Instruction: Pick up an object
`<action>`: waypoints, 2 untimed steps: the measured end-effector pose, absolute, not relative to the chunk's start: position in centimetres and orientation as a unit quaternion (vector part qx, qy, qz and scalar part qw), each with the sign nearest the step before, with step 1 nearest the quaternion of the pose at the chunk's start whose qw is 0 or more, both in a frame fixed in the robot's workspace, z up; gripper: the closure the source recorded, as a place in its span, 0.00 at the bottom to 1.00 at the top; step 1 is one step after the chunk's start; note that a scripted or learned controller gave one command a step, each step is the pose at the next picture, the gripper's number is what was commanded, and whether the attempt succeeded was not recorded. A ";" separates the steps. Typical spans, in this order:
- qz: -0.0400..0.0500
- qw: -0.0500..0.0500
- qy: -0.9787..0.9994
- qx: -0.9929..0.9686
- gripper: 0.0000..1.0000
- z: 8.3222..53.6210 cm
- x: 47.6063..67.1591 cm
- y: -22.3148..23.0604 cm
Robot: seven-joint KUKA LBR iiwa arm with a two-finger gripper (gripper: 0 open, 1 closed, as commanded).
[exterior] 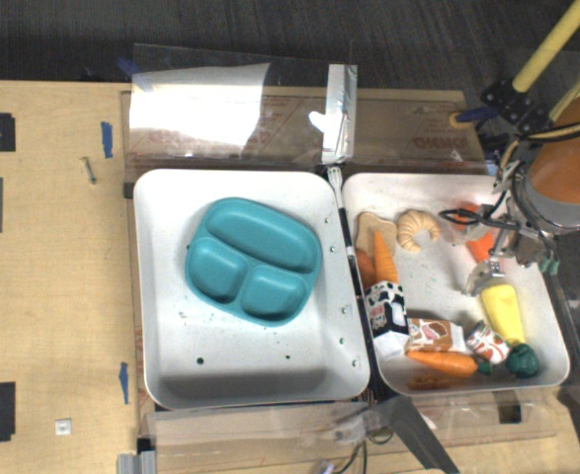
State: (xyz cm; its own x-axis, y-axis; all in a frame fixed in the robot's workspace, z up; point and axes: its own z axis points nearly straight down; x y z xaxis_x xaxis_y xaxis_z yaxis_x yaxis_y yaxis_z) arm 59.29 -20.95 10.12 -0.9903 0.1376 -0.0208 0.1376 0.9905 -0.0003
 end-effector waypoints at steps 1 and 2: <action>0.000 0.004 0.995 0.100 0.00 8.8 59.2 -20.1; -0.001 0.004 0.995 0.102 0.00 8.8 53.3 -22.5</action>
